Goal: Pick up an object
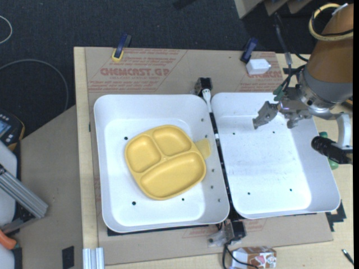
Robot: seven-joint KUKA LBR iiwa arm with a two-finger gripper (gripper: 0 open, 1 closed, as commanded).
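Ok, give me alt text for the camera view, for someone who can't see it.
A yellow divided plate lies in the left bin. The arm's gripper hangs open over the right bin, holding nothing. Both bins sit on a cardboard sheet.

1. Floor is dark, carpet-looking, with thin pale cables curling in at the far left.
2. The bench is topped with a brown cardboard sheet printed in red lettering.
3. A yellow clamp and a dark one grip its far edge.
4. Small white block sits near the dark clamp.
5. Lighting's even, soft shadows.
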